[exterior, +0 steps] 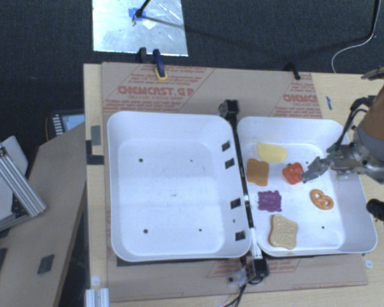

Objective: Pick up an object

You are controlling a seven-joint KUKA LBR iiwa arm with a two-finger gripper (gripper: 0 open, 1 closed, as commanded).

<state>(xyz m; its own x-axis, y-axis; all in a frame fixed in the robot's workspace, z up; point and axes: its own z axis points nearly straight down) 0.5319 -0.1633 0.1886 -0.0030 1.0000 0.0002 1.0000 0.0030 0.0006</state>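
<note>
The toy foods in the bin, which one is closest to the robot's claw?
The red pepper. It sits right beside the gripper, while the pretzel, yellow piece and others lie farther away.

foil sheet (139, 16) on dark floor | blue-yellow clamp (159, 66) at cardboard (179, 85) edge
</note>
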